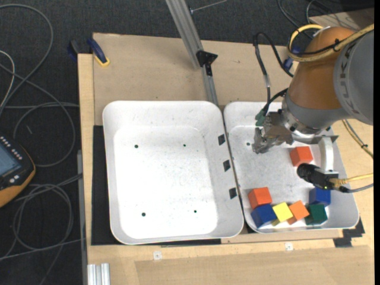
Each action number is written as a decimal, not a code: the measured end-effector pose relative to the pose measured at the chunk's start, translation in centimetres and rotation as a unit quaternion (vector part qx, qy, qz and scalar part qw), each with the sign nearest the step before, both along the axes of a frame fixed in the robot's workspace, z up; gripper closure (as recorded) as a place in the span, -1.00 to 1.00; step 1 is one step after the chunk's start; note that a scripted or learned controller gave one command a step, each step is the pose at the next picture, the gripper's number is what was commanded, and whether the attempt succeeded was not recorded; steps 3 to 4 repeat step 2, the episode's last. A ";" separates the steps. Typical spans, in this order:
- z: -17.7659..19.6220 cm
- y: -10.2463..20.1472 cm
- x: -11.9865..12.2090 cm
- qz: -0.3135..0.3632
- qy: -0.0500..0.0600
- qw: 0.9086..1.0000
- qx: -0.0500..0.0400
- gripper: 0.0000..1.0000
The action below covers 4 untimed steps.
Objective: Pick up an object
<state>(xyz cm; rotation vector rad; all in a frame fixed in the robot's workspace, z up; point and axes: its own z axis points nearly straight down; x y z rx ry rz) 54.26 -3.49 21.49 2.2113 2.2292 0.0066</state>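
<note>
You see the gripper [262,142] hanging over the upper part of the right bin [246,120], its dark fingers pointing down at bare white floor. Whether the jaws are wide or narrow you cannot tell from this angle, and nothing shows between them.

Take the right bin as your landmark. An orange block [301,155] lies just right of the gripper, near the bin's middle. Along the bin's near edge sits a cluster: another orange block [259,196], a blue block [263,215] in front of it, a yellow block [282,211], a small orange block [298,209], a green block [317,214] and a dark blue block [320,196] behind the green one. The left bin [119,114] lies beside it, touching along the shared rim.
</note>
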 end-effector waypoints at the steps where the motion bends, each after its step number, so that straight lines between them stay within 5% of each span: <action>1: 1.4 5.1 2.5 0.000 0.000 1.000 0.000 1.00; 2: 2.8 9.3 5.3 -0.001 0.000 1.000 0.000 1.00; 4: 2.8 9.3 5.3 -0.001 0.000 1.000 0.000 1.00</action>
